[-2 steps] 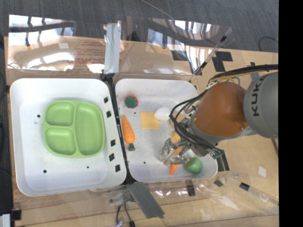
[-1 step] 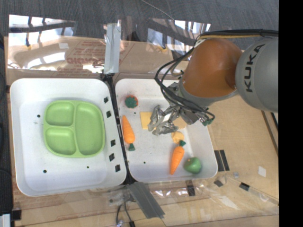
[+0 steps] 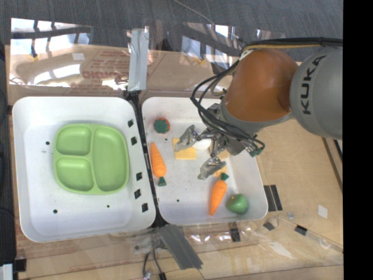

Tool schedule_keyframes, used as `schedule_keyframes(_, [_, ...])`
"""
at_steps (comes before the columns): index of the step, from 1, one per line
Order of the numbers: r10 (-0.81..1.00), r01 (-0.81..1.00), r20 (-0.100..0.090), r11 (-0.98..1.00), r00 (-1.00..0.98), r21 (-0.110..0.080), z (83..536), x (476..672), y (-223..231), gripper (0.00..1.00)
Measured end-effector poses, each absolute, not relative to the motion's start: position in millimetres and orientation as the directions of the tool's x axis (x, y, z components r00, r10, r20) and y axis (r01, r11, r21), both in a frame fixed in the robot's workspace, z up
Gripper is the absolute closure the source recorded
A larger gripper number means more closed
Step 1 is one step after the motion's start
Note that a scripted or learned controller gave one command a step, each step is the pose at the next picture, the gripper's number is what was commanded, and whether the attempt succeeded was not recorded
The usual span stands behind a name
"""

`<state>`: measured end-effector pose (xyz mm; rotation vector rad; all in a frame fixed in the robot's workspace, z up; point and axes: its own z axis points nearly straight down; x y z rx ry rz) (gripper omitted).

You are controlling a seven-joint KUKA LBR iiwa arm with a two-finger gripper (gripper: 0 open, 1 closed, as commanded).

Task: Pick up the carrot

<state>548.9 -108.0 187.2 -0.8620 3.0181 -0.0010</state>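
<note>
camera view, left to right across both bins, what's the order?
green divided plate → carrot by the divider → cheese slice → second carrot → green apple. The hand hangs over the right bin, above the cheese.

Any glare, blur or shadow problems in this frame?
Camera view: strong window glare on the clear panel behind the bins; carrots evenly lit and sharp; gripper slightly soft, casting faint shadow on the right bin.
</note>
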Motion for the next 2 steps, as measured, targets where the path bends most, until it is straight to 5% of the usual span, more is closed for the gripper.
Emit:
schedule_keyframes(1, [-0.349, -0.349, 0.006, 0.937, -0.937, 0.004, 111, 509.0, -161, 0.0])
schedule_keyframes(2, [-0.294, -0.294, 0.001, 0.956, -0.956, 0.002, 92, 484.8, -187, 0.0])
